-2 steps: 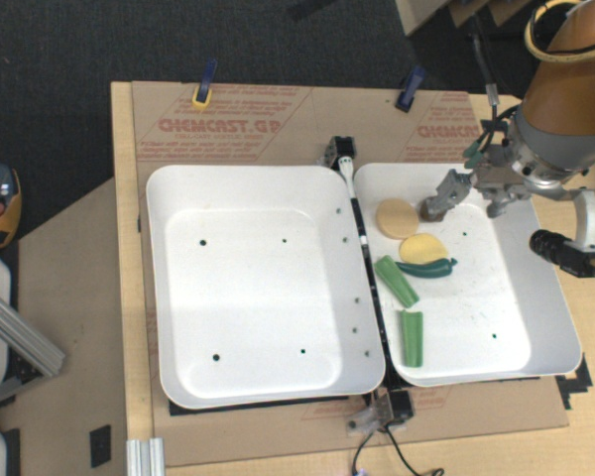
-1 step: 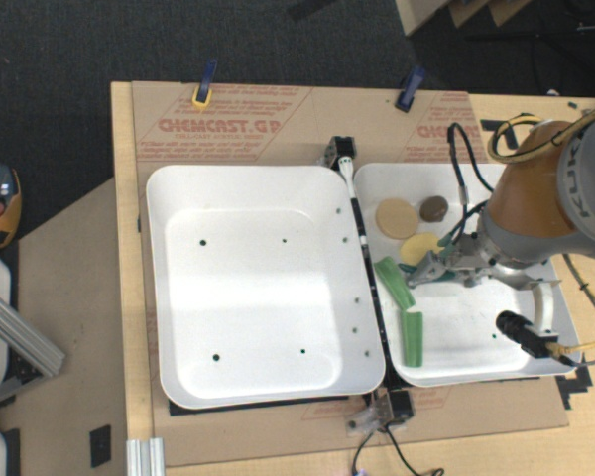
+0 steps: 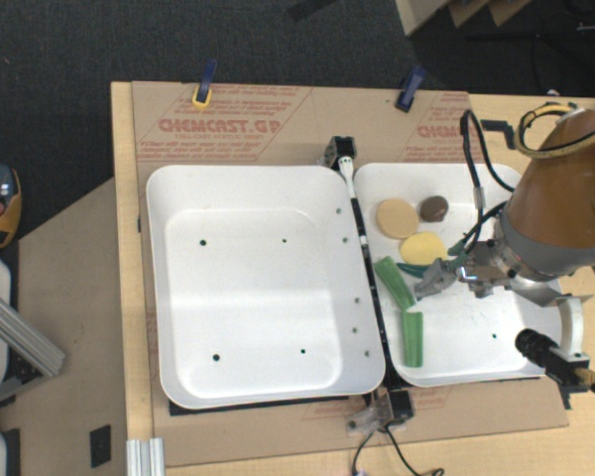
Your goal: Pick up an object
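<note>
Clutter lies in the right bin (image 3: pixel 496 360), and I take the yellow lump (image 3: pixel 421 248) there as my mark. Just above and left of the yellow lump rests a tan disc (image 3: pixel 397 216), its edge touching or nearly touching the lump. A small brown ball (image 3: pixel 433 207) sits just above the lump, beside the disc. Below and left of the lump lies a green stick (image 3: pixel 392 281), slanted, close to the bin's left wall. A second green stick (image 3: pixel 414 337) lies further below the lump, nearly upright in the view.

My arm (image 3: pixel 560 206) comes in from the right of the yellow lump, its broad orange band over the bin's right side. My jaws hang low just below the lump and a little to its right, with their grey tip near the slanted green stick. I cannot tell whether my jaws are apart or together, and I see nothing gripped between them.

The left bin (image 3: pixel 248 286) lies well to the left of the lump, past the divide between the two bins. Both bins sit on a cardboard sheet (image 3: pixel 278 117) over the counter. Two blue clamps (image 3: pixel 206 82) pin that sheet's far edge, well above the lump. A black cable (image 3: pixel 473 157) loops down above and right of the lump.
</note>
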You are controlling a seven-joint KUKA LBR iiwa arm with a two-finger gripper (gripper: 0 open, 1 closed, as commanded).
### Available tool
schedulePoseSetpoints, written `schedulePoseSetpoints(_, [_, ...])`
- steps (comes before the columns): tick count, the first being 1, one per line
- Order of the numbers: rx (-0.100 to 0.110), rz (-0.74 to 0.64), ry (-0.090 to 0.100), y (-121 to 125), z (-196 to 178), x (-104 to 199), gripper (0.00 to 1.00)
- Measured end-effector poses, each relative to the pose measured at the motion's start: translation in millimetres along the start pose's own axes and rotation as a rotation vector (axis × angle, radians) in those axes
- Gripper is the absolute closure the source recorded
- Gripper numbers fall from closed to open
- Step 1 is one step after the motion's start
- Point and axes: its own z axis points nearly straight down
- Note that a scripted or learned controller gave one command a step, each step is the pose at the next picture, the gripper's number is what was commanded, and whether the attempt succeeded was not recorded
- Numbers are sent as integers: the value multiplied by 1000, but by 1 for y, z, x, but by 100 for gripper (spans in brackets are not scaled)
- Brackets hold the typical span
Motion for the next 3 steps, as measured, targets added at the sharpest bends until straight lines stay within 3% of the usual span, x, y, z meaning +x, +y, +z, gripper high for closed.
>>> schedulePoseSetpoints(1, [-4, 2, -4, 1, -79, -9, 0])
schedulePoseSetpoints(2, [0, -3, -2, 1, -101, 40, 0])
schedulePoseSetpoints(3, [-11, 7, -6, 1, -215, -6, 0])
